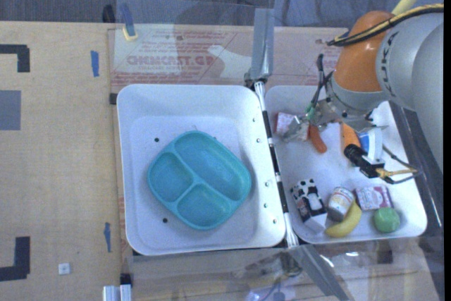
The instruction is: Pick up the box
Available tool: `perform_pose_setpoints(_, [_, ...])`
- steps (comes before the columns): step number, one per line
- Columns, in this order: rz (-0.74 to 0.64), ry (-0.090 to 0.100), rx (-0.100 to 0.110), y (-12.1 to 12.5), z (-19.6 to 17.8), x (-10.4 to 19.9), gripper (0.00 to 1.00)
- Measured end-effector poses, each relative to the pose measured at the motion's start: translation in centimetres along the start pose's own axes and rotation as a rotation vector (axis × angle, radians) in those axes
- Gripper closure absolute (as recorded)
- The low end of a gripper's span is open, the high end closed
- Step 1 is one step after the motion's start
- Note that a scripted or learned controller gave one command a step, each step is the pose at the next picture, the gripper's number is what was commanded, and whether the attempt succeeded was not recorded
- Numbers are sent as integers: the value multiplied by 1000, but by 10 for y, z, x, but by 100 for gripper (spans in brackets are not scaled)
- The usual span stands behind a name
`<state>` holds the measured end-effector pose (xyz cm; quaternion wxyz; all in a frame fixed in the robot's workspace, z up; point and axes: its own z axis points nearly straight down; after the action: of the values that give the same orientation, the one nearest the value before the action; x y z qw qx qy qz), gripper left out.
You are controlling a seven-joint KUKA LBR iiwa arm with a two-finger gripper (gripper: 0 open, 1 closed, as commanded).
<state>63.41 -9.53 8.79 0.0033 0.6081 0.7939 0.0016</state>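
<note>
tray: teal plastic, semi-gloss | bins: white plastic, matt | bench: wood

Light was even and fairly bright, falling from overhead. The two white bins shone nearly washed out, with a soft shadow under the blue tray. Clear panels at the desk's far edge carried pale glare. The arm looked soft and slightly blurred; fine detail was grainy.

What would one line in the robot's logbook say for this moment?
claw: low in right bin, upper left | box: lower left of bin, apart from claw | left bin: blue divided plate
</note>
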Motion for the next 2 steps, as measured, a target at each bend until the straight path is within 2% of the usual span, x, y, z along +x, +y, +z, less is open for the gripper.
perform_pose_setpoints(1, [3,-7,-9,1,-14,-4,100])
perform_pose_setpoints(2, [20,1,3,45,-173,35,100])
